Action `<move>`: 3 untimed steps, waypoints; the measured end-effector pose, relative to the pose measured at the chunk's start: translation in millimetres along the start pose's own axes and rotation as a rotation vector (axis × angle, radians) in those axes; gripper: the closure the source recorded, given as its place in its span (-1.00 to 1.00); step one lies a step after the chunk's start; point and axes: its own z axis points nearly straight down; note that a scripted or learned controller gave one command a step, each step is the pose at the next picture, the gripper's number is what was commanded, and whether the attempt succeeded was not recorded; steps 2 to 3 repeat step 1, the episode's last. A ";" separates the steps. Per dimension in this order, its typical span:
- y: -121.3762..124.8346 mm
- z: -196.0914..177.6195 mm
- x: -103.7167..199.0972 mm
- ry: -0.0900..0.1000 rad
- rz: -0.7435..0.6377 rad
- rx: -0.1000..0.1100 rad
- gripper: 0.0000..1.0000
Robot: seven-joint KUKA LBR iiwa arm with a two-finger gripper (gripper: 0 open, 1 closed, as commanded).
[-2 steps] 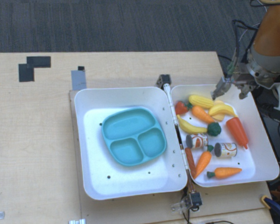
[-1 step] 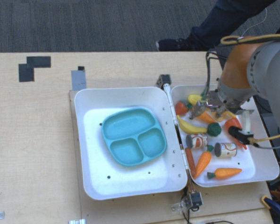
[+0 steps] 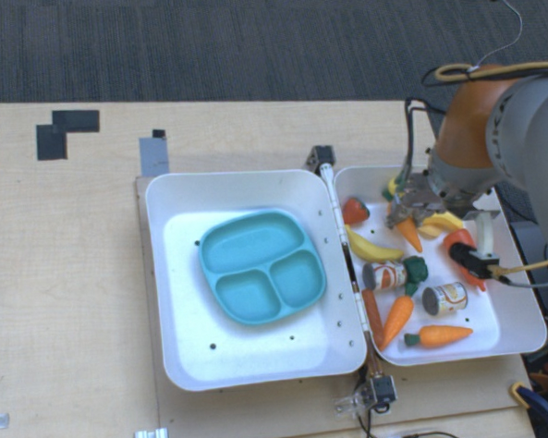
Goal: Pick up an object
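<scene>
Nearest the camera, along the front of the right-hand shallow white bin (image 3: 527,337), an orange plastic carrot with a green top (image 3: 439,336) lies flat, and just beyond it a second orange carrot (image 3: 397,317) leans towards the divider beside a small printed toy can (image 3: 445,297). Further in, another little labelled can (image 3: 385,275) sits against a green leafy toy piece (image 3: 415,270), with a yellow plastic banana (image 3: 371,247) stretched out behind them and a red toy strawberry (image 3: 355,209) at the back. Over in the left white bin (image 3: 185,358) rests a turquoise three-compartment plastic plate (image 3: 258,265). Now the far corner: the two-finger gripper (image 3: 408,201) is down among the toys, right over a small orange carrot piece (image 3: 410,234) and a yellow piece (image 3: 441,222), and I cannot tell whether it has anything. These toys look light, stiff and smooth, likely slippery, so I'd pinch a carrot across its thick middle.
</scene>
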 end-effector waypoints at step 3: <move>-49.0 -87.6 78.0 0.001 0.001 0.007 1.00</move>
